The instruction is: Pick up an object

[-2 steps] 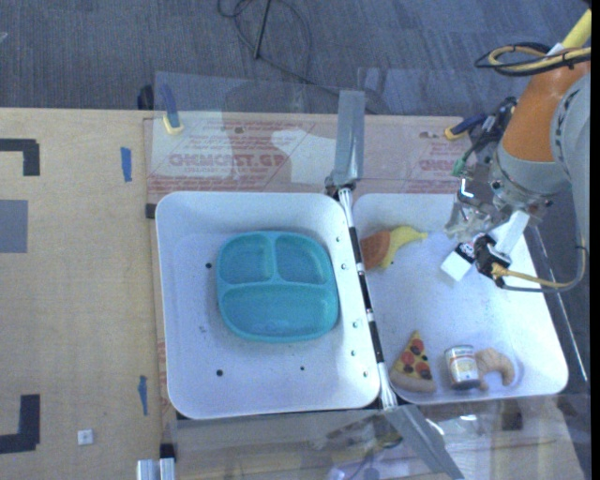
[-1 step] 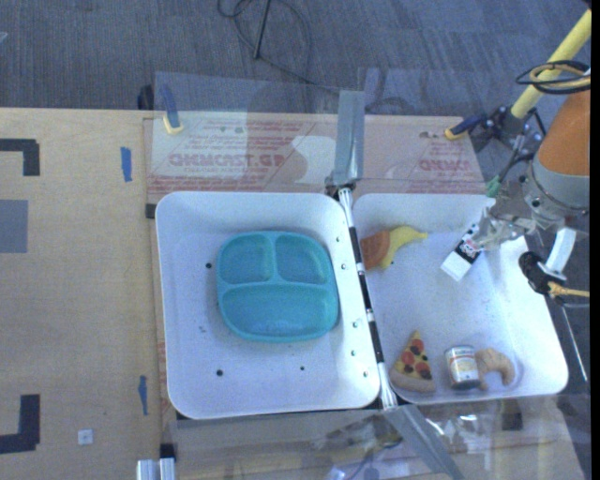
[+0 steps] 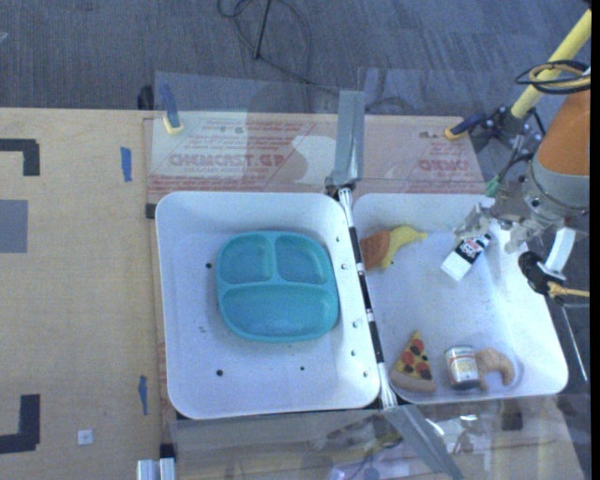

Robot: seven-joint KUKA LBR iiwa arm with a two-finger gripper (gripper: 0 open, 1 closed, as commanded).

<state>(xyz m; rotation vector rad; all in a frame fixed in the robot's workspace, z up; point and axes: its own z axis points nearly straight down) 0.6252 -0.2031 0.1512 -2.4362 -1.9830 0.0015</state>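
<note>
The teal divided plate (image 3: 277,285) is taking up the middle of the left bin (image 3: 183,375), leaving open floor only along its edges. In the right bin (image 3: 553,370), the centre is lying open; the banana (image 3: 405,236) and white bottle (image 3: 464,257) are crowding the far side, the pizza slice (image 3: 413,361), can (image 3: 459,366) and croissant (image 3: 497,366) the near wall.

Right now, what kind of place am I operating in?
Probably a robotics lab test bench, not a kitchen: two white bins sit on a taped plywood bench, toy food such as a pizza slice lies loose, and cables trail across carpet.
</note>
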